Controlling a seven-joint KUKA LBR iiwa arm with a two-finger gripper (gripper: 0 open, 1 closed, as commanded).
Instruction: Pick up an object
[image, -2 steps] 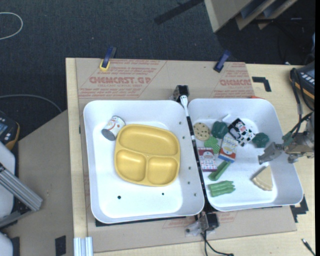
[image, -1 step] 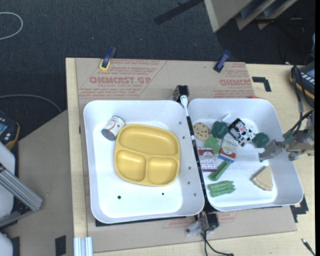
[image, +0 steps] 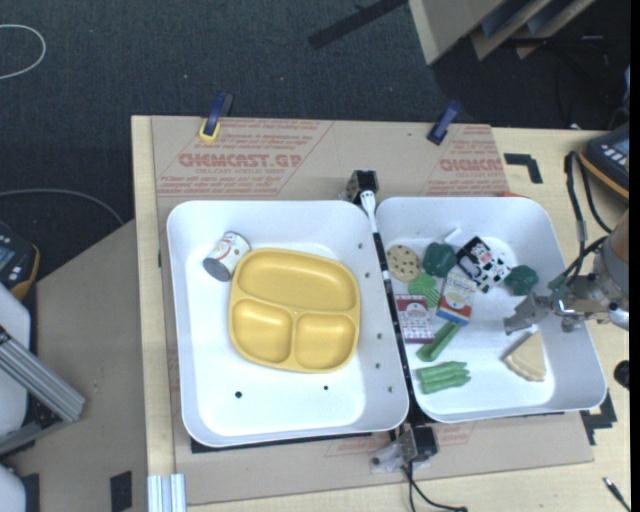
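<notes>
While the tool (image: 522, 320) hovers, a wedge (image: 526, 358) lies just beneath

Even, bright overhead light, soft and diffuse. White bins (image: 190, 300) near overexposed, little surface detail. Mild sheen on yellow divided plate (image: 295, 308), faint shadow along its left edge. Dark floor above bins underexposed. Overall softness, low resolution; small items right of plate fuzzy, labels unreadable. Arm blurred at far right.

Board behind left bin: the cardboard sheet (image: 250, 155) bore red print, roughly "GICMCAST.GP".
Upper right of frame: similar red lettering stood there, partly cut off.
</notes>
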